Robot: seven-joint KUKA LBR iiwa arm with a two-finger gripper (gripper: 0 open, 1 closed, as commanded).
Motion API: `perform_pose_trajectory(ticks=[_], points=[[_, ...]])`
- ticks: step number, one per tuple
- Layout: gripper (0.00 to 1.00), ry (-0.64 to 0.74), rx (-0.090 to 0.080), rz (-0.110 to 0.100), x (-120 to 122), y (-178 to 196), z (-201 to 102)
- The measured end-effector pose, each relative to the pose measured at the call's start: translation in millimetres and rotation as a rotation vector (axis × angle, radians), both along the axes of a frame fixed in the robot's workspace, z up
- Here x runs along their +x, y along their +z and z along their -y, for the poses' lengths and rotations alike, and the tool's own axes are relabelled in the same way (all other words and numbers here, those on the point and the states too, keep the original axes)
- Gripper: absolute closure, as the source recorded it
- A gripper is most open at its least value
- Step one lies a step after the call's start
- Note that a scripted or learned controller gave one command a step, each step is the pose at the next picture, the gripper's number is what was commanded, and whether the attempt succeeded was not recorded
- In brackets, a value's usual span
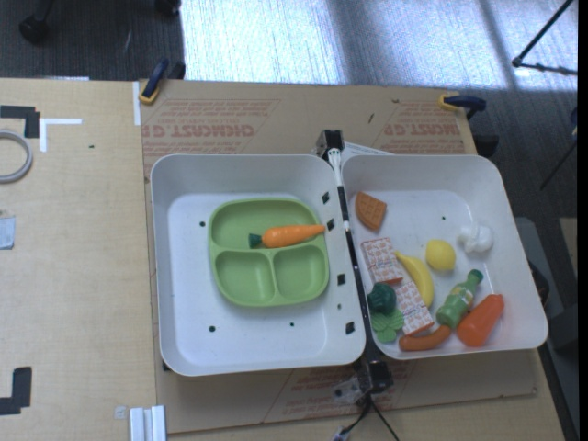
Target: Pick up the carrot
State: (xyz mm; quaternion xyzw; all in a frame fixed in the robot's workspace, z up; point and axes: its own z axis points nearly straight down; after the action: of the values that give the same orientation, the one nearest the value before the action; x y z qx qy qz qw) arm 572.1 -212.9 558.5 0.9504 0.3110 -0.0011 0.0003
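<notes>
The carrot (292,235) lies in the long upper compartment of the green divided plate (241,288), in the left bin (184,338); its long axis runs left to right, tip raised slightly toward the right bin (514,246); smooth orange body, dark green stub at its left end.

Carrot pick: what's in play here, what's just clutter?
In play:
carrot, lying across the top compartment of the green divided plate in the left bin

Clutter, all in the right bin:
banana
lemon
green bottle
broccoli
waffle piece
</notes>
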Motion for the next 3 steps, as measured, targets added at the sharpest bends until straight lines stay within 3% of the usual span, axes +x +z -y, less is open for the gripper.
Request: perform_pose_trajectory(ticks=[1,2,3], points=[[1.0,0.003,-0.001,0.0,1.2,8.4,-0.2],[0.0,0.002,-0.001,0.0,1.2,8.4,-0.2],[1.0,0.005,-0.002,0.001,2.5,16.5,-0.3]])
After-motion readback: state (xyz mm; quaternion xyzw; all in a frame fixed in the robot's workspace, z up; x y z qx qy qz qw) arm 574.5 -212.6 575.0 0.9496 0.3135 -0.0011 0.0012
